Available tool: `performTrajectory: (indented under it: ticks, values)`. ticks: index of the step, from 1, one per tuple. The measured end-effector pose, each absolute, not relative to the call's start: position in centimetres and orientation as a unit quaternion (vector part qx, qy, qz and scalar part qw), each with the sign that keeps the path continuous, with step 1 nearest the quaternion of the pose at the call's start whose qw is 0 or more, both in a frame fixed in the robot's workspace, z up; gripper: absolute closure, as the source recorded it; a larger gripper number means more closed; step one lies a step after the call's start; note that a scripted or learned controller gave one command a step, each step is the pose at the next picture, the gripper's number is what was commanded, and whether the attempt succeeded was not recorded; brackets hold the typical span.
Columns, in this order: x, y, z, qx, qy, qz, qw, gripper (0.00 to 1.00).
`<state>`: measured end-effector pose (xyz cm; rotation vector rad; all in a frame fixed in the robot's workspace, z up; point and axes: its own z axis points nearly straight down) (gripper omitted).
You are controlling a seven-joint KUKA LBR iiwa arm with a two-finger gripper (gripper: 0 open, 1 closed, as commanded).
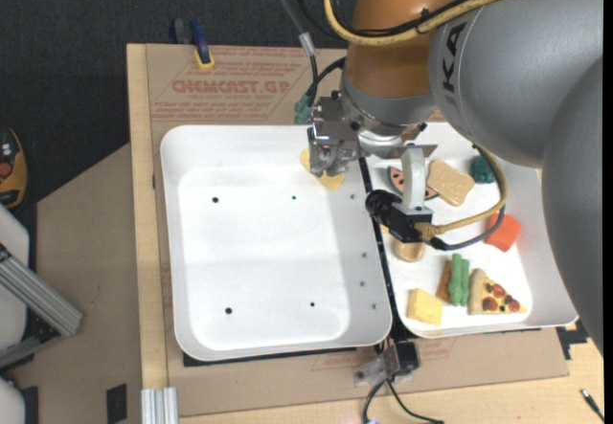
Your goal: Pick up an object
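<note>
Hovering low at far right corner of left bin (192,250), gripper (326,159) over a small yellow piece (330,179) lying on bin floor just under fingertips. Finger spacing: can't tell, wrist blocks it. No grasp visible, nothing lifted, so pick not yet done; closing and raising remain. Right bin (536,312) w/ other candidates: cracker (450,185), orange block (504,232), green pieces (460,278), pizza slice (496,296), yellow cheese wedge (425,305).

We see a brown bench (239,87) with red lettering bearing two shallow white bins, the left bin (192,250) touching the right bin (536,312).
</note>
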<state>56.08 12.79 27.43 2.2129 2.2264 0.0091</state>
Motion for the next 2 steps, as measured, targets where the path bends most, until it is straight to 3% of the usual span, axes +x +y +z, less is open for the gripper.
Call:
performTrajectory:
  ticks: [1, 2]
  values:
    - [56.4, 23.2, 33.1, 0.703, 0.711, 0.0051, 0.001, 1.00]
    - [53.1, 22.4, 33.5, 0.707, 0.708, -0.0015, -0.001, 1.00]
